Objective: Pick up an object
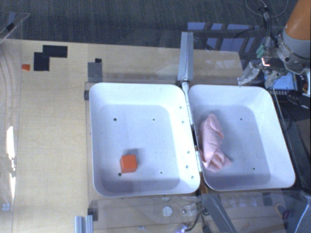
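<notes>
Camera view shows our open, empty two-finger gripper (256, 71) at upper right, with the crumpled pink cloth (213, 142) down-left in the right white bin (279, 125), lying top to bottom.

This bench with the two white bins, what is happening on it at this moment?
A robot arm is set to pick up an object. Its gripper is above the far right corner of the right bin and holds nothing. A pink cloth lies crumpled in the right bin, near its left wall. An orange block sits in the left bin, toward its near side. Neither object is being touched.
</notes>
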